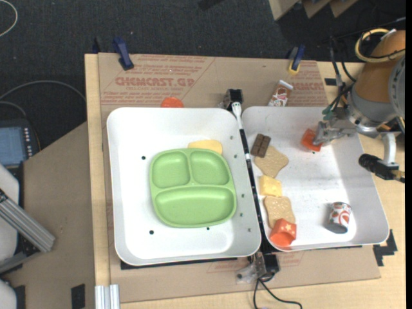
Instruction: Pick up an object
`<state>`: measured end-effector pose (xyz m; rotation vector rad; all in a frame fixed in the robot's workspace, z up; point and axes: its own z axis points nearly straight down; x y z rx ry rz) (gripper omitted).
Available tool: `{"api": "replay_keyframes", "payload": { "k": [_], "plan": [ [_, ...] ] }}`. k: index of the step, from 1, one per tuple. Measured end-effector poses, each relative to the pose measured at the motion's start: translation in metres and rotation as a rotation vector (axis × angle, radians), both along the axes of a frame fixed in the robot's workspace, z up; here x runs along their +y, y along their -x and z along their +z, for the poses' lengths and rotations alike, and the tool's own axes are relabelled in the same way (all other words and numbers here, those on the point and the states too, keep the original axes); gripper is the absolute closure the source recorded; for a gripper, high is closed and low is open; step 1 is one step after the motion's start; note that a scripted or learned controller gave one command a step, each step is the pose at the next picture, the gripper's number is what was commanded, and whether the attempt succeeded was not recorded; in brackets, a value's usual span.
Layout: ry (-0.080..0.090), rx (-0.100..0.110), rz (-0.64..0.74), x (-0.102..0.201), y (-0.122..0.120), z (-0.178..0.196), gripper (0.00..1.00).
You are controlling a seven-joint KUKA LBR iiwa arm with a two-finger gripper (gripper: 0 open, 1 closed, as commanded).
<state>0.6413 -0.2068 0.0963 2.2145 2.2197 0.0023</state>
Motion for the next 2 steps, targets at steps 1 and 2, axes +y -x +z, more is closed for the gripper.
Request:
{"api": "replay_keyframes", "payload": {
  "k": [1, 2],
  "plan": [
    [-0.002, 0.003, 0.001, 0.001, 0.000, -0.001, 0.00],
    [-0.002, 0.001, 0.003, 0.059, -0.027, -0.012, 0.00]
  ]
}}
